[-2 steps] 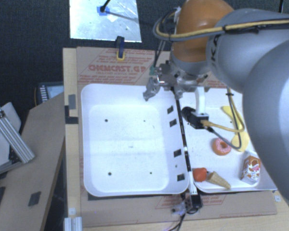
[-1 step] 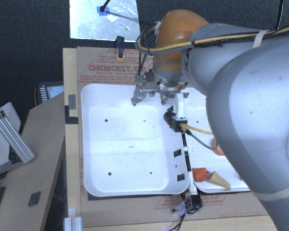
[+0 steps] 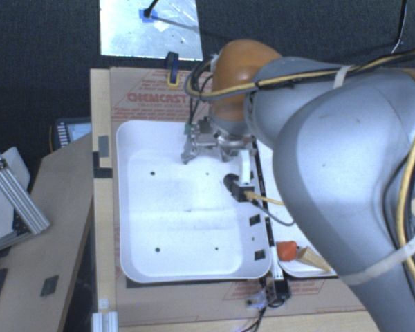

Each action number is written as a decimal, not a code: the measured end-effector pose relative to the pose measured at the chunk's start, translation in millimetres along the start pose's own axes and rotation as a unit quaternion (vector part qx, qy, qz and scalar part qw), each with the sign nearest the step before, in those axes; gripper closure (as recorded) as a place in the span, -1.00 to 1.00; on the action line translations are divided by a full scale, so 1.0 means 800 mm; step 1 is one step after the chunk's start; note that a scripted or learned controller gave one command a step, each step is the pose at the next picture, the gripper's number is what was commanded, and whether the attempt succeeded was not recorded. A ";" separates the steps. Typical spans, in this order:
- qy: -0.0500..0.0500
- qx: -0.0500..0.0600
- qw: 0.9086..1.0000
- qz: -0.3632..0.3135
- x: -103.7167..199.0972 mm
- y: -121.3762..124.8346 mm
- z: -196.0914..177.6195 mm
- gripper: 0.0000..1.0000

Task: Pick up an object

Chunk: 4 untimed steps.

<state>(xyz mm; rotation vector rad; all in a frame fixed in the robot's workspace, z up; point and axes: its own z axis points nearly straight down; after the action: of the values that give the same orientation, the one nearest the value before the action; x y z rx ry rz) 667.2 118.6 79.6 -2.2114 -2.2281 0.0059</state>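
Observation:
My gripper (image 3: pixel 206 155) hangs over the far edge of the left white bin (image 3: pixel 135 185), just above its floor. Its fingers stand open and spread, with nothing between them. In the right bin, close to the front, lie a small orange object (image 3: pixel 287 250) and a tan cone-shaped piece (image 3: pixel 312 259), side by side and touching. They are well in front of the gripper and to its right. The grey arm covers most of the right bin, so anything else in it is hidden.
The divider between the bins (image 3: pixel 261 206) runs just right of the gripper. A cardboard sheet (image 3: pixel 149 95) lies under the bins, with a blue and yellow clamp (image 3: pixel 172 68) at its far edge. An aluminium rail (image 3: pixel 10 185) leans at the left.

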 end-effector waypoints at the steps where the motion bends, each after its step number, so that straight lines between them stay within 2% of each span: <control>1: 0.001 -0.004 1.000 0.000 0.000 0.003 -0.020 1.00; 2: 0.001 -0.004 1.000 -0.001 0.000 0.003 -0.020 -1.00; 3: 0.000 -0.012 1.000 0.005 -0.085 0.004 -0.244 -1.00; 4: 0.000 -0.002 1.000 0.002 -0.067 0.000 -0.187 -1.00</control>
<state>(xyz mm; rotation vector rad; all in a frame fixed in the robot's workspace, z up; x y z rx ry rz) 668.5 65.5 229.5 -2.2166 -2.2266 0.0000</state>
